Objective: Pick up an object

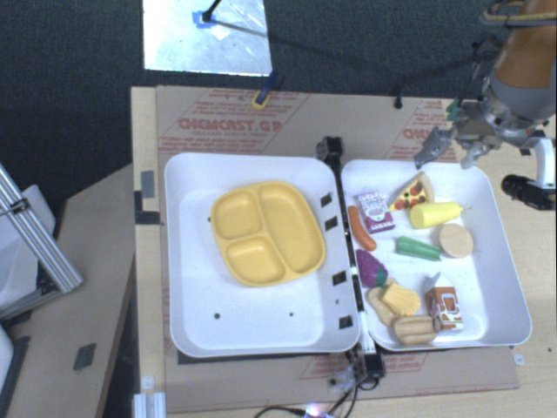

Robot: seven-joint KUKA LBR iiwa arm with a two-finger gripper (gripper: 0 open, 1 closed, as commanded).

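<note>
Fingers (432, 149) of the gripper (452, 151) stand spread apart with nothing between them, hanging over the far edge of the right bin (505, 259), as I watch from my remote station; the grey arm (522, 68) with its orange band reaches in from the right.

Left bin (187, 259) holds a single yellow divided plate (265, 232), three compartments, lying flat near the middle.

Right bin carries all the toy food. Nearest the open fingers, just below them, lies a pizza slice (412, 193); touching its lower side is a yellow corn cob (435, 213). To the left of the slice I see a small white-and-pink carton (375, 212), and beside that, along the bin's left wall, a red-orange sausage (361, 227). Below the corn cob sit a round tan biscuit (456, 240) and a green pepper (418, 248), just beside each other. Further toward me lie a purple eggplant (372, 269), a yellow cheese wedge (399, 300), an orange-and-white box (445, 308) and a hot-dog bun (414, 327), packed near the bin's near corner.

Between the bins runs a black divider bar (344, 233). Beyond the bench, a shiny metal sheet (207, 24) lies on dark carpet, and a yellow clip (260, 100) sits on the cardboard base (226, 120).
</note>
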